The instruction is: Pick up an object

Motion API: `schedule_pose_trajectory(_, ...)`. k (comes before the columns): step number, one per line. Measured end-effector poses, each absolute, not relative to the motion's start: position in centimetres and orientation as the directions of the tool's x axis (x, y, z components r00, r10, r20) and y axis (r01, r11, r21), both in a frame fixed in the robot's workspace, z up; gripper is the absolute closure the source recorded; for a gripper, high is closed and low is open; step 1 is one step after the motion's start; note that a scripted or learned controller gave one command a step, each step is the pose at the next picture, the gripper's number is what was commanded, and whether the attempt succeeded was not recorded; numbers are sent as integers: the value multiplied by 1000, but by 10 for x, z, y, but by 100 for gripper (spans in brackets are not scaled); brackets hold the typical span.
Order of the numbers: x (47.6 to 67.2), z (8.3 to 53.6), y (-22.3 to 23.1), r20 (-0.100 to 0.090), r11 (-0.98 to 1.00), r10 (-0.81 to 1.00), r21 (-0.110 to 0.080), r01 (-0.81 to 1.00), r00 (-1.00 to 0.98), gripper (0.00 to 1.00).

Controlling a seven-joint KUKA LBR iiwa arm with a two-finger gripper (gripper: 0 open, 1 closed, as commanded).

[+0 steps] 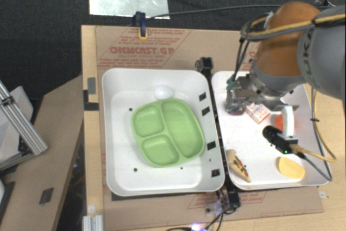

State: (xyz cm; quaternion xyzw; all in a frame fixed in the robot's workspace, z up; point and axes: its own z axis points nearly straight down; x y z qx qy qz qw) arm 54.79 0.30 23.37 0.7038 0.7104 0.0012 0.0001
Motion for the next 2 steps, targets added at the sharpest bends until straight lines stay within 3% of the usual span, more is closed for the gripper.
schedule_pose_trajectory(2, 575, 222, 102, 0, 7, 1000, 2, 1000, -7, 100)
